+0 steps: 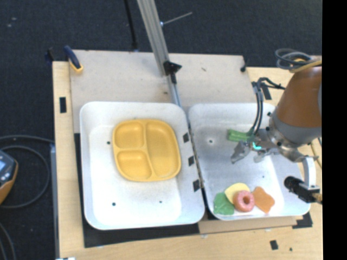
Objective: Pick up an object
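My gripper [248, 155] hangs over the middle of the right bin [217, 118]. Its two fingers are spread open and nothing sits between them. A green oblong piece [236, 136] lies on the bin floor just behind the fingers, partly hidden by the wrist. Along the bin's front edge sits a cluster of toy food: a green piece [222, 204], a yellow piece [236, 190], a pink ring doughnut [244, 201] and an orange piece [264, 199]. The cluster lies well in front of the gripper and apart from it.
The left bin [97, 199] holds a yellow divided plate [146, 149]. A slanted metal post [154, 31] rises behind the bins. The grey arm with its orange band [303, 99] covers the right bin's far right side.
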Tool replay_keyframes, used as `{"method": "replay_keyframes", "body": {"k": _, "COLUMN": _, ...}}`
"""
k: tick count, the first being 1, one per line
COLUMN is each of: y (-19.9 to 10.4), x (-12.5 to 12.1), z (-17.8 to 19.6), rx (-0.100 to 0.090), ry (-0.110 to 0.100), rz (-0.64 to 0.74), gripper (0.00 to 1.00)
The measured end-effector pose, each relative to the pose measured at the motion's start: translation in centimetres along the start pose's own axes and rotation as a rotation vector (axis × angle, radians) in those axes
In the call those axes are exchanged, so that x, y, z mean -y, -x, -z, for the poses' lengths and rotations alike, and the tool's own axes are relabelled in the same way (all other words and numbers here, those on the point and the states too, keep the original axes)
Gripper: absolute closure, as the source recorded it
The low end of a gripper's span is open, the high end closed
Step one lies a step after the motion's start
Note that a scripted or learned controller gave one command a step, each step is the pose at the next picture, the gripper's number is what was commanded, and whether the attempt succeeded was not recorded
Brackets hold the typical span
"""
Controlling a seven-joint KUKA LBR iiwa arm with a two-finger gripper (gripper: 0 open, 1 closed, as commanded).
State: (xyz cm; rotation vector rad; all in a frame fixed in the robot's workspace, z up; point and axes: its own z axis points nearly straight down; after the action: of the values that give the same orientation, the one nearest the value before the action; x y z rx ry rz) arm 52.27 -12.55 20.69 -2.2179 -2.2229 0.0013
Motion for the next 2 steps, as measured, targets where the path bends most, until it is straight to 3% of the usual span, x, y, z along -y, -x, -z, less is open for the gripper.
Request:
{"method": "replay_keyframes", "body": {"k": 1, "y": 0.0, "x": -0.1, "z": 0.1, "rx": 0.0, "ry": 0.002, "rz": 0.0, "gripper": 0.0}}
{"method": "replay_keyframes", "body": {"k": 2, "y": 0.0, "x": 0.9, "z": -4.8, "rx": 0.001, "ry": -0.001, "rz": -0.002, "gripper": 0.0}}
